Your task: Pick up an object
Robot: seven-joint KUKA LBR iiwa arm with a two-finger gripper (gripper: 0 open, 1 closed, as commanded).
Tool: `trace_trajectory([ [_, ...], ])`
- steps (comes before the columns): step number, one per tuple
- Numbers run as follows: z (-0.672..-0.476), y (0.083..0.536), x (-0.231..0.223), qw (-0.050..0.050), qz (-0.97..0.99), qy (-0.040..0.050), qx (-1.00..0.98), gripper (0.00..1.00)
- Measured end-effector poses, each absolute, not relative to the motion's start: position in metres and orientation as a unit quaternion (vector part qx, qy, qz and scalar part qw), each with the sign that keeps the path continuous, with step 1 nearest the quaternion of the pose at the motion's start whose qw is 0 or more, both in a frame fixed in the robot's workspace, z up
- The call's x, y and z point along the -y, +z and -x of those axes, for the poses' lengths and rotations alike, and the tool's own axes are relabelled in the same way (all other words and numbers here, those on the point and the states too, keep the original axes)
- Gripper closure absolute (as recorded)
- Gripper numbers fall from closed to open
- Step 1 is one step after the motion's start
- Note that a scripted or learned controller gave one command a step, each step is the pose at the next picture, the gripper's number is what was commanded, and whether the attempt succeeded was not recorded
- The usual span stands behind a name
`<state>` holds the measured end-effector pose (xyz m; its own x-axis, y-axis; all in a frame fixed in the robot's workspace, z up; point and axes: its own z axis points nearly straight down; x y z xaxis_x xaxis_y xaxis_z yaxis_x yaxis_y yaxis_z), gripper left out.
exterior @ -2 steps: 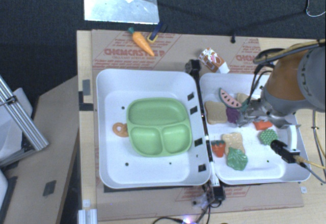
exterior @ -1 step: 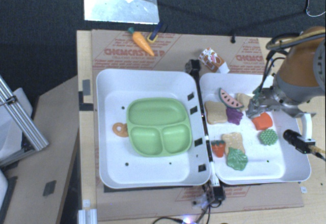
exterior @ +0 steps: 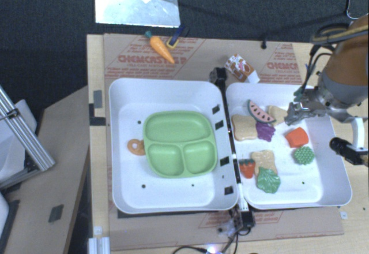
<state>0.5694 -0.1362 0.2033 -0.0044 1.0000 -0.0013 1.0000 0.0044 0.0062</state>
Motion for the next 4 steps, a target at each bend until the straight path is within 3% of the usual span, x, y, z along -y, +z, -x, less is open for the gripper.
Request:
trace_trajectory([
  [1,-0.57,0.226,0.136,0.001,-0.705,0.0009,-0.709,1.0],
  [4,-0.571,0.213,-0.024,0.0,-0.704,0.0012,-0.71,1.0],
])
